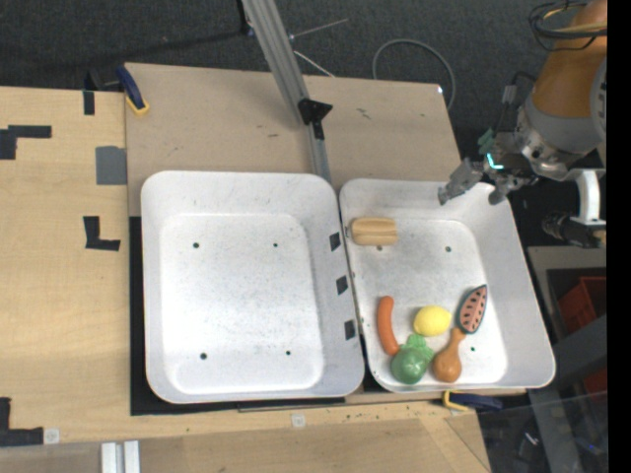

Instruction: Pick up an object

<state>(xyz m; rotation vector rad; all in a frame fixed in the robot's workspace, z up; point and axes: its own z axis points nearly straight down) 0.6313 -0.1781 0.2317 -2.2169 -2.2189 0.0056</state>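
Bread roll (374, 231) alone; toys (431, 338) clustered (touching).

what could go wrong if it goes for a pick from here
1. The yellow lemon, green broccoli, orange carrot, tan pear-shaped piece and watermelon slice lie packed together at the near end of the right bin; a grasp there may nudge neighbours or close on two.
2. The gripper hangs over the bin's far right rim, so a straight descent could hit the rim.
3. The bread roll lies against the bin's left wall, leaving little finger room.
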